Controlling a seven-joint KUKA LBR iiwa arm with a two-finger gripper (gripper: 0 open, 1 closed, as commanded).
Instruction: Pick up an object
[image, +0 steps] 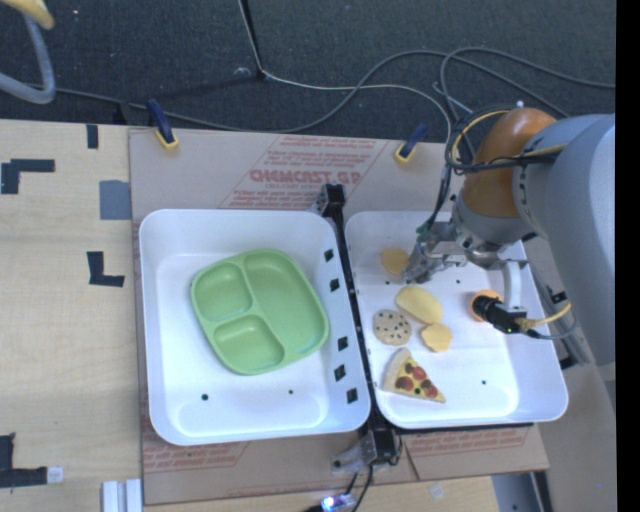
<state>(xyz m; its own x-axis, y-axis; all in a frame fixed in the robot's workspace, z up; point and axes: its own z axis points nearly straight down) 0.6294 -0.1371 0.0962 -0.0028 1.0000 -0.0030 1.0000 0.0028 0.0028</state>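
The right bin (500, 395) holds several toy foods: a yellow piece (394, 262) at the back, a pale yellow potato-like piece (418, 304), a small yellow chunk (436, 338), a chocolate-chip cookie (391, 326), a pizza slice (411, 378) and an orange piece (486, 305) on the right. My gripper (420, 262) reaches down into the back of this bin, its tip just right of the yellow piece at the back and above the potato-like piece. Nothing shows between its fingers.
The left bin (170, 395) holds a green divided plate (258, 310). A black divider (343, 300) separates the bins. The arm's grey body and orange band (505, 160) hang over the right bin's far right side. Cables run across the dark floor behind.
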